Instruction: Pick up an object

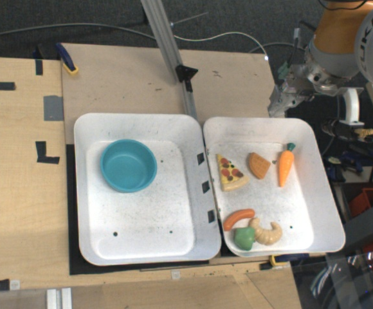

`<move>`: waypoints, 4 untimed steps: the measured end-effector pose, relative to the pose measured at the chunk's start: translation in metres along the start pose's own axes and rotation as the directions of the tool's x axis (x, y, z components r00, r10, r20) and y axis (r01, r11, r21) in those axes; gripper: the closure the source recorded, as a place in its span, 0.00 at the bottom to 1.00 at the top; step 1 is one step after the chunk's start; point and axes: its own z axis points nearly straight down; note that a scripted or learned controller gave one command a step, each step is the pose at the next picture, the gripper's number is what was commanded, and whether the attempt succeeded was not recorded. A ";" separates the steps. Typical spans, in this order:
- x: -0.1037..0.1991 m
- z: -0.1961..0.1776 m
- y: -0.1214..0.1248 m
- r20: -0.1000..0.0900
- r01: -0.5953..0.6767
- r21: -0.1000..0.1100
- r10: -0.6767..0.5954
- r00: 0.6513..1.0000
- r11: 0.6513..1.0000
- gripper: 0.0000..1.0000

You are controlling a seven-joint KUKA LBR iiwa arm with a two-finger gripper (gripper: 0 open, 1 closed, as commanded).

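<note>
Nearest the camera, at about five o'clock in the right bin (325,192), a small cluster lies touching: a green round toy vegetable (244,238), a tan croissant-shaped piece (268,232) just to its three o'clock, and a red-orange sausage (238,218) at the cluster's eleven o'clock. Farther up the same bin, a pizza slice (231,172) lies at nine o'clock from the bin's middle, close to the wall shared with the other bin. A brown bread-like piece (259,165) sits just beside it toward three o'clock, apart from it. A carrot (285,165) with a green top lies at roughly two o'clock in the bin, its tip pointing toward six o'clock.

In the left bin (87,192), a teal bowl (129,165) stands upright at about ten o'clock from the bin's middle.

Beyond the bins, a grey metal post (168,44) slants up toward twelve o'clock from the gap between them. A blue and yellow clamp (66,58) rests on the bench at eleven o'clock.

Farthest back, at one o'clock, the gripper (282,102) hangs outside the right bin's far rim, above the bench edge, well apart from every toy. Nothing is seen between its fingers; whether they are spread or closed cannot be told.
</note>
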 end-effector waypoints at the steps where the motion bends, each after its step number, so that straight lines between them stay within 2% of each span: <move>1: 0.058 0.015 -0.013 -0.001 0.000 0.003 0.000 1.000 1.000 1.00; 2: 0.110 0.012 -0.030 -0.001 0.001 0.002 -0.001 1.000 1.000 1.00; 4: 0.190 0.025 -0.068 0.001 -0.001 0.004 0.001 1.000 1.000 1.00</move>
